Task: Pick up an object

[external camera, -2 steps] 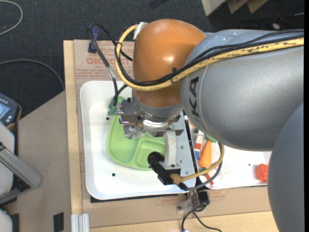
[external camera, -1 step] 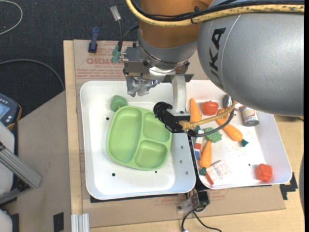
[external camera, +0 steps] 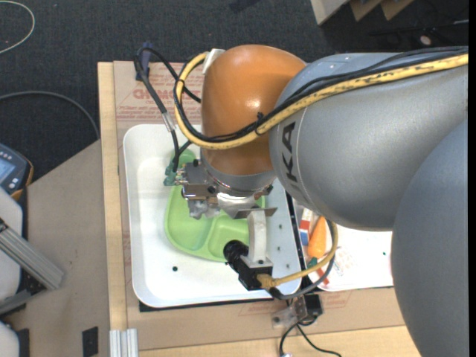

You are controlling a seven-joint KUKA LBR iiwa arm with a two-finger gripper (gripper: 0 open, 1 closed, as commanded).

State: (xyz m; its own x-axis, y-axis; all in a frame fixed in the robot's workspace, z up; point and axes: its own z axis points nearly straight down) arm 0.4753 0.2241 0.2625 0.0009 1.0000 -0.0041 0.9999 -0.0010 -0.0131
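A light green plastic object (external camera: 195,233) lies in the left white bin (external camera: 149,274), partly hidden under the arm's wrist. My gripper (external camera: 199,205) hangs directly over the green object's upper part, low in the bin, below the orange band (external camera: 242,103). An orange object (external camera: 318,238) shows as a sliver at the left edge of the right bin (external camera: 364,270), mostly covered by the arm.
The big grey arm covers most of the right bin and the divider between the bins. Cables loop around the wrist and over the bin's far rim. A black connector (external camera: 242,262) hangs near the left bin's front. A small dark speck (external camera: 175,268) lies on the bin floor.
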